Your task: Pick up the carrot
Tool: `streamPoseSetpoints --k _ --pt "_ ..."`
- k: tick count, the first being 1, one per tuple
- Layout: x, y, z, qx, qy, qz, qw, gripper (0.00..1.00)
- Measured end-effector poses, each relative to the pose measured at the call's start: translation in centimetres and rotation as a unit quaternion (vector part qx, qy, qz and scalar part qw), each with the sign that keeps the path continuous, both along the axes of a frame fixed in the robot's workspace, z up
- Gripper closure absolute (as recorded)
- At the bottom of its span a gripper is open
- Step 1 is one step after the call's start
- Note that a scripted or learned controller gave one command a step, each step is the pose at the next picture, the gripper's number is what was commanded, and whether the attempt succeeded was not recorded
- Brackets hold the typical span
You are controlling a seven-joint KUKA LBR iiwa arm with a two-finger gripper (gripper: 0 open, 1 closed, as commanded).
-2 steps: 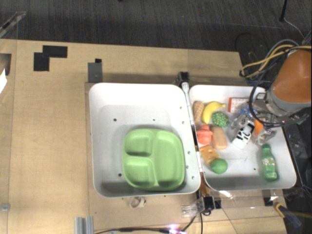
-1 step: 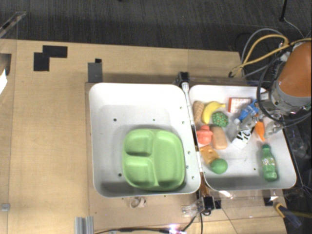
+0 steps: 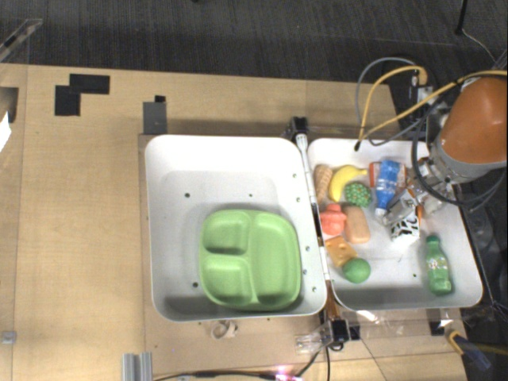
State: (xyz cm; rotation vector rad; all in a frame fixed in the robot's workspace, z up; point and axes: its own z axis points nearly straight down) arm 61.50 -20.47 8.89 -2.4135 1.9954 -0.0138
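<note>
The grey arm [image 3: 468,145], orange band uppermost, stands highest, over the right bin's far right corner. Worktop [image 3: 79,236]: pale wood, carrying two white bins side by side. Left bin [image 3: 171,173]: holds a green divided plate [image 3: 250,256]. Right bin [image 3: 460,248]: holds toy foods. Pincer [image 3: 409,205]: among cables beside a blue packet [image 3: 386,182]; whether spread or pressed together cannot be told. Carrot [image 3: 340,251], apparently the orange piece: near the right bin's left wall, touching a green ball [image 3: 357,270], well apart from the pincer.

Arm [image 3: 476,125] cut by right edge
</note>
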Motion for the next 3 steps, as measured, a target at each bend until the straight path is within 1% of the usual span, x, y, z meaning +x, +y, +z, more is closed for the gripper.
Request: streamPoseSetpoints --k 1,2,3 --pt "-8.9 7.7 0.0 -0.0009 0.002 0.111 0.9938 0.00" --pt "-10.0 11.4 0.2 0.0004 0.001 -0.015 0.9999 0.00" --pt "-12.0 12.2 0.2 -0.0007 -0.005 -0.060 0.9982 0.00"
